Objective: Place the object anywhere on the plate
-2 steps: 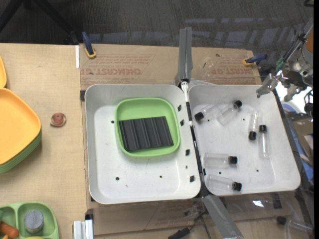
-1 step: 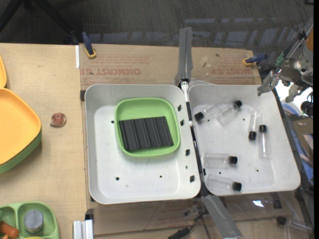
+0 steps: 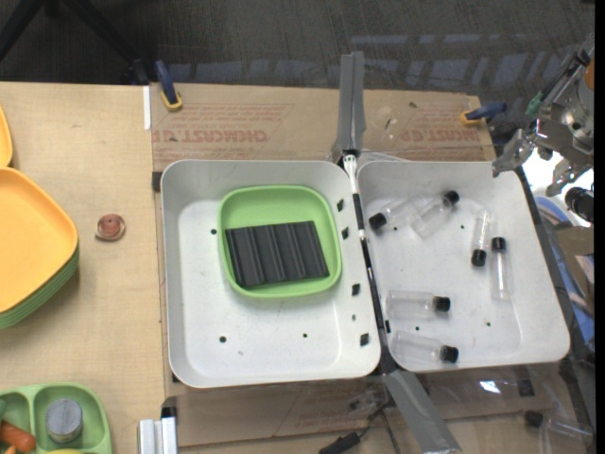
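Observation:
A green square plate [image 3: 238, 210] lies in the left white bin [image 3: 189, 339]. On the plate rests a dark grey ridged slab [image 3: 279, 253], covering its middle. Several clear vials with black caps lie scattered in the right white bin [image 3: 539, 339], for example one [image 3: 419, 218] at the back left and another [image 3: 422, 351] at the front. The arm's end with my gripper [image 3: 560, 132] hangs at the view's right edge, outside the right bin's far right corner, away from the vials and the plate.
A stack of orange plates [image 3: 28, 244] and a small red disc [image 3: 111, 226] sit on the wooden table at left. A green divided tray [image 3: 47, 424] is at the bottom left. Clamps [image 3: 168, 94] [image 3: 482, 113] hold the cardboard behind the bins.

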`<control>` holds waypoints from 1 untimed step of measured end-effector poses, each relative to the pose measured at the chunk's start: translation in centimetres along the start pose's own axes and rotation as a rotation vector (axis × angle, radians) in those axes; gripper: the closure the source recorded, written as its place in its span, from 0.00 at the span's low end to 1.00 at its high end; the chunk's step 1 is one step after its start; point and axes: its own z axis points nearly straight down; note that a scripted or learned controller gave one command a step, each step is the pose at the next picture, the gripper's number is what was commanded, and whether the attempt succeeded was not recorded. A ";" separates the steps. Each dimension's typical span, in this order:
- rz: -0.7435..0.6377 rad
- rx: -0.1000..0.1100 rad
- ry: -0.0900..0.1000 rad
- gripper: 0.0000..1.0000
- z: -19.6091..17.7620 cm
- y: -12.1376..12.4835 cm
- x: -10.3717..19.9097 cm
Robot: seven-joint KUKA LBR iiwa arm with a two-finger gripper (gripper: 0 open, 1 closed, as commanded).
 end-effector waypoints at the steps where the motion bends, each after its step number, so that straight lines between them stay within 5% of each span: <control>1: 0.081 0.004 0.000 0.00 0.3 -1.0 0.3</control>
